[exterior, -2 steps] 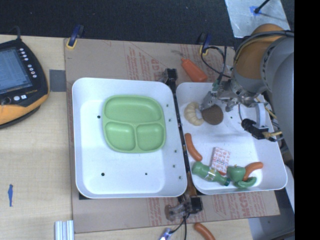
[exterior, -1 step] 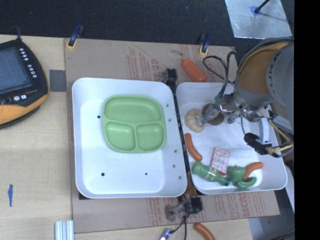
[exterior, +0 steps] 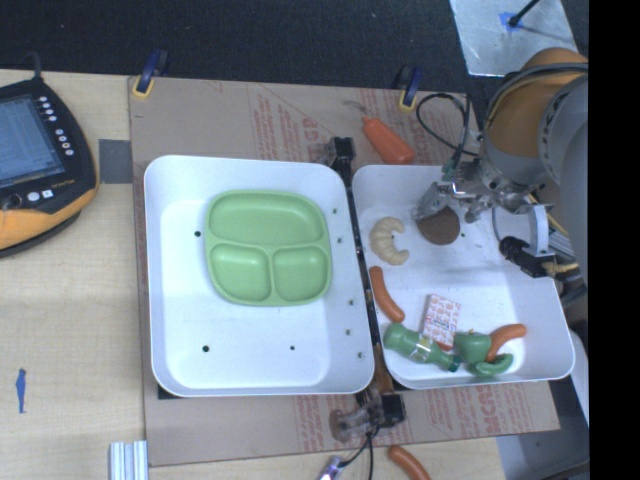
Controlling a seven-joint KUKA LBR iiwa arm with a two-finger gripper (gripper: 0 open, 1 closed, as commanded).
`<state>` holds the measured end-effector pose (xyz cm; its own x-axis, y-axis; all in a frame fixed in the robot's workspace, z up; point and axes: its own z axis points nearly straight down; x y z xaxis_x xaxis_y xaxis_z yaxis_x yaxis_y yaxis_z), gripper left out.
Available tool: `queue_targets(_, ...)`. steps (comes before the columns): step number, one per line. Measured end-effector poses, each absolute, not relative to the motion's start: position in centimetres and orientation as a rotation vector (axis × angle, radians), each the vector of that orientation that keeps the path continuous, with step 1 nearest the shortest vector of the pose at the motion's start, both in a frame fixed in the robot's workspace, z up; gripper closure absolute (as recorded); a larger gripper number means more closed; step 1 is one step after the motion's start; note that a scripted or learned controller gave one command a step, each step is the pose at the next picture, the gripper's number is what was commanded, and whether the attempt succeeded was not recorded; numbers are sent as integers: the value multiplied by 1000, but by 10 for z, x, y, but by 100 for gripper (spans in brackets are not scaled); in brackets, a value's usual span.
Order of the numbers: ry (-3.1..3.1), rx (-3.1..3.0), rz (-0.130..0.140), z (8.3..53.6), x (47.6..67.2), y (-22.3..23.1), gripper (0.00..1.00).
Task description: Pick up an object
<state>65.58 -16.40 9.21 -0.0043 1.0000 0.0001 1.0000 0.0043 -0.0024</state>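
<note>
The right bin [exterior: 520,286] holds a brown round object [exterior: 438,229] near its back, a pale croissant [exterior: 390,240], an orange sausage [exterior: 386,295], a pink packet [exterior: 441,318], a green toy bottle [exterior: 418,346] and a green-and-orange toy [exterior: 492,351]. My gripper [exterior: 452,206] hangs low over the back of this bin, right at the brown round object, which sits just under and in front of it. The gripper's body hides how it meets the object.
The left bin [exterior: 180,328] carries a green divided plate [exterior: 268,246]. An orange carrot [exterior: 388,140] lies on the cardboard behind the bins, and another orange piece [exterior: 410,460] lies in front. A teach pendant [exterior: 40,163] rests at the far left.
</note>
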Motion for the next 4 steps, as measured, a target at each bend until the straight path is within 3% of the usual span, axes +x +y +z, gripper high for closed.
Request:
queue_targets(1, -2233, -2214, 2, 105, 657, -165, 100)
queue_targets(2, -2222, -2217, 2, 176, 602, -135, 100)
queue_targets(3, -2221, -2217, 3, 175, 601, -135, 0)
queue_targets(4, -2229, -2218, 0, 94, 650, -159, 0)
